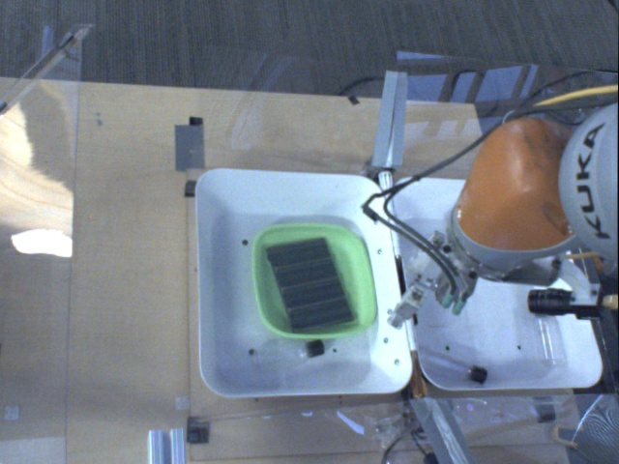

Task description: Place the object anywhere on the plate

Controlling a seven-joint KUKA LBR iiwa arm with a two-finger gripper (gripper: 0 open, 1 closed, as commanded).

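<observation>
On the green plate (360, 280), a dark ribbed block (309, 283), long axis slanted top-left to bottom-right.

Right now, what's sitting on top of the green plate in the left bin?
A dark ridged rectangular object lies on the green plate, tilted, covering most of its middle. The plate surface under it is hidden. A small dark piece sits just off the plate's near rim.

1. A dark grey ribbed rectangular block (309, 284) lies flat on the plate, angled slightly.
2. The green square plate (266, 259) with rounded corners sits in the left white bin.
</observation>
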